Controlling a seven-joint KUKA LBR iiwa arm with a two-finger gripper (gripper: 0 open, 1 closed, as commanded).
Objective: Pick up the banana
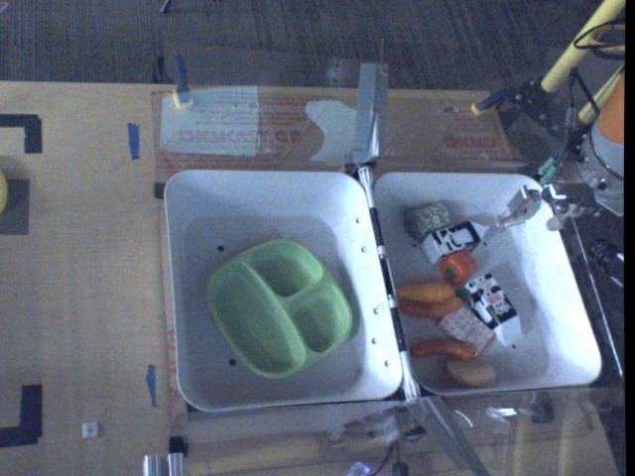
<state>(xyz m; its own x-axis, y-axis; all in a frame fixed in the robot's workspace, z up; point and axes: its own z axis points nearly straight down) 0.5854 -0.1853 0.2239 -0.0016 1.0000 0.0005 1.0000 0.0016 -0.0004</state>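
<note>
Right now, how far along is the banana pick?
Done: nothing; the right bin has its items all lying on its floor. In hand: the claw sits over that bin's upper-right corner. Left: the whole grasp and lift; I cannot tell which item is the banana.

No legible text or labels

We made out only a sliver of what may have been the banana (2,192): a small, rounded yellow shape cut off by the view's left edge. It lay on a dark square patch (18,214) of the bench (79,296), well apart from both bins. We could not tell its pose.
</note>
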